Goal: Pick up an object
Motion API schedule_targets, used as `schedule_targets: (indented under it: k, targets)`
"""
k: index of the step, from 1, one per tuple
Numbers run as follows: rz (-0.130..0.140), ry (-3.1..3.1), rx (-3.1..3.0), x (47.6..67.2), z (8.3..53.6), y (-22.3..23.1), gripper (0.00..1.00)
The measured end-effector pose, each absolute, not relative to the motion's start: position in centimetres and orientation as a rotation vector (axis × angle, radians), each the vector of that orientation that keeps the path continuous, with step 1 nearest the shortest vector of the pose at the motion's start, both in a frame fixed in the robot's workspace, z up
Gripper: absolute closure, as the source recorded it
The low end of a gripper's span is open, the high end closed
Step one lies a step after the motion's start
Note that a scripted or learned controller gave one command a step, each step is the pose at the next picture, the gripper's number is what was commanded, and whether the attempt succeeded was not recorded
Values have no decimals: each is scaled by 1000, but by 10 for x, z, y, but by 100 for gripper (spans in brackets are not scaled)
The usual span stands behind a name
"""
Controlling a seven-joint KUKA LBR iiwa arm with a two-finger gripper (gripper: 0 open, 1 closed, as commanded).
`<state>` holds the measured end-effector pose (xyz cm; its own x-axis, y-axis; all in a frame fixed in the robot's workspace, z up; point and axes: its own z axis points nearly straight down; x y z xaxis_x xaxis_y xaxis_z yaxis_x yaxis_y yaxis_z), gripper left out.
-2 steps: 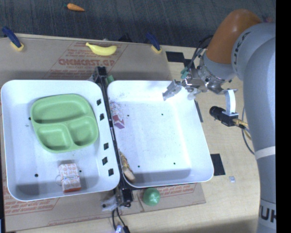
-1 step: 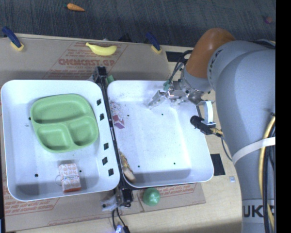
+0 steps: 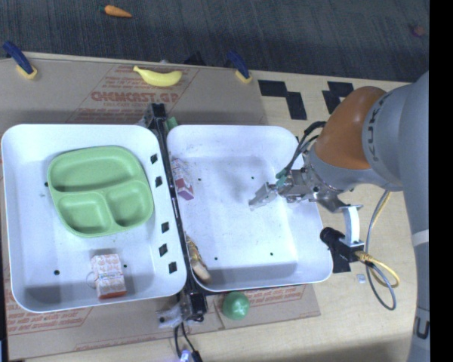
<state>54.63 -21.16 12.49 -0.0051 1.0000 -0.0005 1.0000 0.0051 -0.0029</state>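
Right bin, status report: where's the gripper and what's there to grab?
Gripper low over right bin, nothing seen between its fingers. Small red-and-white packet at bin's left wall, apart from gripper. Nothing in the way.

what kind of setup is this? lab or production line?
Likely a lab grasping testbed, not a line: two white bins on clamped cardboard, toy props like a banana and green tray, carpeted floor.

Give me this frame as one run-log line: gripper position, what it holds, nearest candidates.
gripper: over right bin | held: nothing seen | nearest: small carton at right bin's left wall | left bin: green divided tray, small box
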Motion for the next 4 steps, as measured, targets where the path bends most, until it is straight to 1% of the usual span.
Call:
schedule_targets:
  k: [1, 2, 3, 4]
  targets:
    - [0, -2225, -2215, 568, 149, -211, 0]
    - [0, -2227, -2215, 657, 164, -210, 0]
    - [5, -2225, -2213, 627, 91, -210, 0]
    - [2, -2230, -2211, 629, 103, -210, 100]
